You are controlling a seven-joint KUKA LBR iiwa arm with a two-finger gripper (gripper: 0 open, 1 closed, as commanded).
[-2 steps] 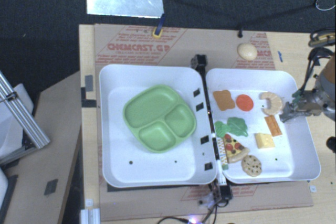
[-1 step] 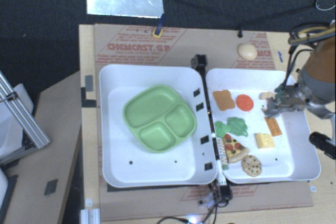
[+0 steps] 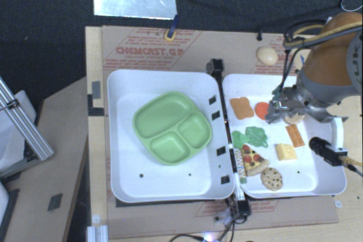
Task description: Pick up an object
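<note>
1. I see the gripper low in the right bin, at its upper middle — whether anything sits in its grip, I cannot tell.
2. Just beside it lie a red slice and a tan round piece.
3. Around them: toast, lettuce, pizza slice, cookie, cheese cube.
4. The left bin holds 1 green divided plate.
</note>
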